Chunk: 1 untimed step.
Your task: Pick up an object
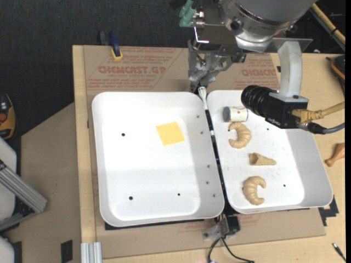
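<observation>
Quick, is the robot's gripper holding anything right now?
Gripper: cannot be told; it sits above the bins' far edge.

The two shallow white plastic bins (148, 201) look smooth with a soft sheen. The flat yellow square (170, 133) seems matt, perhaps foam or felt. The tan croissant-shaped pieces (239, 135) look smooth and moulded. The brown printed cardboard sheet (137, 64) on the counter is matt.
</observation>
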Tool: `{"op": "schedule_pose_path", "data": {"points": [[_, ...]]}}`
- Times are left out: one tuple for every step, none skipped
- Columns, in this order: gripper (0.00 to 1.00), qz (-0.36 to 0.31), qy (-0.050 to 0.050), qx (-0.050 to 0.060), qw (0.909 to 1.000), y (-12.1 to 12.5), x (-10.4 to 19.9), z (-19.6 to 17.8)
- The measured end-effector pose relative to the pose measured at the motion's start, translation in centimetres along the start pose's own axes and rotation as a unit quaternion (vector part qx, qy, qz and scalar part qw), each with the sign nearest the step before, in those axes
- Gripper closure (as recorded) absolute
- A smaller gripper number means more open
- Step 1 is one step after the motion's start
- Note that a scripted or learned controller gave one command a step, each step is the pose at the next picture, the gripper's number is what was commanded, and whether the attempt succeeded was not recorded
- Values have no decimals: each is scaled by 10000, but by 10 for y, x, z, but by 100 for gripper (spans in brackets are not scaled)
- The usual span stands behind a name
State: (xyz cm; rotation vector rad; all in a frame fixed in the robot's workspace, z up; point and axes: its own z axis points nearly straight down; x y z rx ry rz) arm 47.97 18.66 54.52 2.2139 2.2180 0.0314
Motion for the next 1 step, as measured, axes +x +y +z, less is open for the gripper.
{"op": "schedule_pose_path", "data": {"points": [[100,-11,-74,173,9998,-5,39,148]]}}
